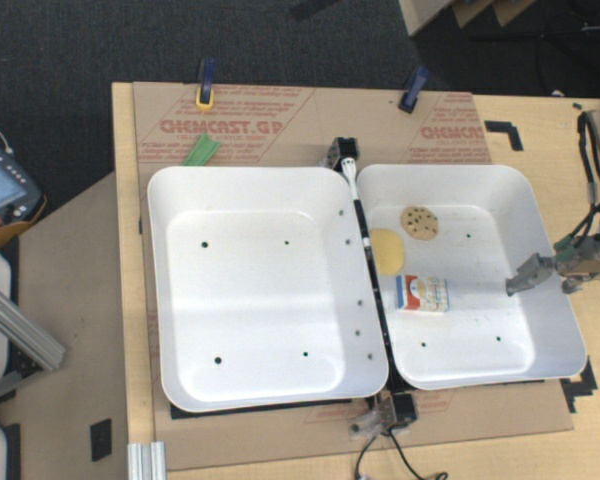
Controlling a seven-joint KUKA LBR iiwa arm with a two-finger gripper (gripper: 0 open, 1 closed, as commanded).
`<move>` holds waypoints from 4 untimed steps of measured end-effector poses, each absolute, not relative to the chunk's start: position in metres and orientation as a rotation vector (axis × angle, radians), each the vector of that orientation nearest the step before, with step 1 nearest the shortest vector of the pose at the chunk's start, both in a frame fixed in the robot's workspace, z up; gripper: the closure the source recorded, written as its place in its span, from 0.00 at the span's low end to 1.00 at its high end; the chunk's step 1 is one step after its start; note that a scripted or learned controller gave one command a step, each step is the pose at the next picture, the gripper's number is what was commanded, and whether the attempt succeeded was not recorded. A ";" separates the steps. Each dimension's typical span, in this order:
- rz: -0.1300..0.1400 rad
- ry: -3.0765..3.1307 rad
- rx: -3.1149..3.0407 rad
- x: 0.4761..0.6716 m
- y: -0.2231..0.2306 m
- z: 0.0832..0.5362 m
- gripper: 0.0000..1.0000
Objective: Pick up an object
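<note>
Now approaching: gripper at the right bin's edge, nothing picked yet

You have the gripper (528,273) low over the right bin (500,183), near its right wall, reaching in from the right. Whether it is open or closed you cannot tell from this slanted view; the tip is small and grey against the white floor. Nothing is visibly held.

Moving outward to the left, the nearest candidate is a small red, white and blue packet (423,293) lying flat on the bin floor, well apart from the gripper. Just above it, against the divider between the bins, sits a pale yellow rounded piece (387,250), and up from that a brown speckled cookie (419,222). All three are clustered in the left half of this bin.

Beyond that, the left bin (180,268) lies alongside on the table (310,118).

By my reading, you are in the approach step, with no grasp made. The next move likely calls for travel leftward over one object, then a descent square onto it. The packet lies flat, so a shallow pinch may slip off; the yellow piece sits tight to the wall, leaving little room on that side.
</note>
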State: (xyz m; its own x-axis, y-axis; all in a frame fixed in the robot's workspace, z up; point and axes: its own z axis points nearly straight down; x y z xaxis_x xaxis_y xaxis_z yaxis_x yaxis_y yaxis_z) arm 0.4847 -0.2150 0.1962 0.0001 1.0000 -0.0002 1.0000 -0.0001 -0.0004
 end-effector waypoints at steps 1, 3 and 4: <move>0.000 -2.225 -2.223 0.485 -0.215 0.207 1.00; 0.000 -2.225 -2.212 0.504 -0.069 0.215 1.00; -0.003 -2.231 -2.210 0.520 0.019 0.207 1.00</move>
State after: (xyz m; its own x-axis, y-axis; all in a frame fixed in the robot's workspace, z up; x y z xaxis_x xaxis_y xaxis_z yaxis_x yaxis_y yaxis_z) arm 0.5205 0.0189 0.2069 -0.0098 0.9999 0.0026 1.0000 0.0098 0.0005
